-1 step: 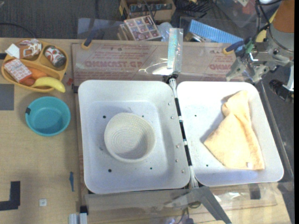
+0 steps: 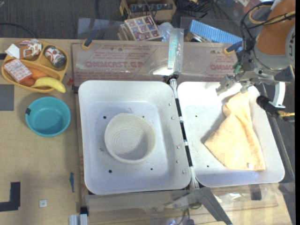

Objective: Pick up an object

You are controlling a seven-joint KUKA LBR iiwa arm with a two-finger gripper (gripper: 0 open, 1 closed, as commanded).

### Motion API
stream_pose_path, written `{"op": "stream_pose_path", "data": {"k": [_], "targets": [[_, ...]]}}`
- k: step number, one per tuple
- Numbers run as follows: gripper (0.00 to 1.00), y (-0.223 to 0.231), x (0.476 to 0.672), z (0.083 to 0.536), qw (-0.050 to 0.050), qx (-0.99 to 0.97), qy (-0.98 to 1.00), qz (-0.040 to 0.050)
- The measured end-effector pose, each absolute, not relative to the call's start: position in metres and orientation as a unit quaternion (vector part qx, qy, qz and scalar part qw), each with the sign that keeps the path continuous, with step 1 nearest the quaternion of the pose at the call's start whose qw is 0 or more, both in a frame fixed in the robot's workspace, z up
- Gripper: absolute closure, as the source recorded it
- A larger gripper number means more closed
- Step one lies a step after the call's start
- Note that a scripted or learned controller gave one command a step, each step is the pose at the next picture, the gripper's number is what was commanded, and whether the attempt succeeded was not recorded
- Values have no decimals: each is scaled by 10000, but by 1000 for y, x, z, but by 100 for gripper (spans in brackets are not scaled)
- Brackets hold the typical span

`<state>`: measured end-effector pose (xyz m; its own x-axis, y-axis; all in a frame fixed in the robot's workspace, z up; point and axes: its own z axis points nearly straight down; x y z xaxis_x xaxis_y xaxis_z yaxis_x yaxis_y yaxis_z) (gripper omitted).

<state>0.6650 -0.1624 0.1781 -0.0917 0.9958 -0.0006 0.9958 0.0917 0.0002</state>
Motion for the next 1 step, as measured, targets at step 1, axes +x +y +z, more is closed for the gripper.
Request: {"op": "stream_pose_path", "data": {"k": [1], "targets": [[0, -154, 667, 236, 20, 8012, 5983, 7]]}}
